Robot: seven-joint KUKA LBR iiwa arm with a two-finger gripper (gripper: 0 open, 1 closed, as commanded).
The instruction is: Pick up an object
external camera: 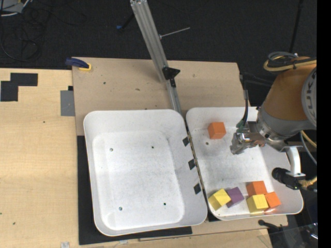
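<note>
Nothing's picked yet: your gripper [239,143] hangs over the right bin [227,115], just right of the lone orange cube [216,130]. Fingers look bare, though spread or pressed I can't tell. Cube has open room all round; the other blocks [247,196] crowd the bin's near edge.

Pretty clearly a robotics lab: plywood counter [129,81] with 2 white bins [103,123] clipped together, an aluminium rail [150,35] sticking up, loose cables [15,4] against black curtain, toy blocks [257,202].
</note>
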